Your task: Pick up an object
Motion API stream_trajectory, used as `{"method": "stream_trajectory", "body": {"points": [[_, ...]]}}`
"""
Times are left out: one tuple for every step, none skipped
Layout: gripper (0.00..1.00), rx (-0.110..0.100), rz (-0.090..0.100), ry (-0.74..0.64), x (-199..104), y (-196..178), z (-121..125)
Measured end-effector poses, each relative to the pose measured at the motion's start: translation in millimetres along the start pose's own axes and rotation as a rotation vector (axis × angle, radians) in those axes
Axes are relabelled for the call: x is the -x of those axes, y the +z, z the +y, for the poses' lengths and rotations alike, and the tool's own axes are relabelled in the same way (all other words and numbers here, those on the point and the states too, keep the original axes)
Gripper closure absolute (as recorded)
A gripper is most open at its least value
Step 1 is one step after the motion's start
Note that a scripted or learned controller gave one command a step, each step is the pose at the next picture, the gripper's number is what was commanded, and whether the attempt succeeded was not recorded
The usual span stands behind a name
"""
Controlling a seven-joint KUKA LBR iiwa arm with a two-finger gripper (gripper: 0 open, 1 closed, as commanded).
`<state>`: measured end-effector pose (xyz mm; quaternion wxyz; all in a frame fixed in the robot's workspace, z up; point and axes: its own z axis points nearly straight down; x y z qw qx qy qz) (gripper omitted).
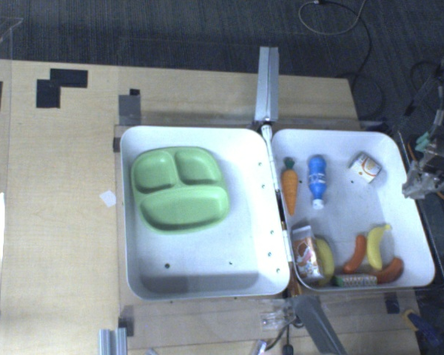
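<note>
Grey, my two-finger gripper [422, 186] hangs at the right white bin's [408, 174] outer edge; its spread cannot be told. Blue plastic bottle [317, 180] lies beside orange toy carrot [289, 188].

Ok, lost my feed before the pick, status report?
Gripper at right bin's right rim, holding nothing. Blue bottle, carrot, bananas all still in bin. Nothing blocking.

Even, bright overhead light, soft shadows, slightly grainy, blurred toward the right edge.
</note>
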<state>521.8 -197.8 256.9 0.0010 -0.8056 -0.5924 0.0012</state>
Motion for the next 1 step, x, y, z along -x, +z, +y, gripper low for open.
{"method": "stream_trajectory", "body": {"points": [[0.0,0.0,0.0,0.0,-0.1,0.1,0.0]]}}
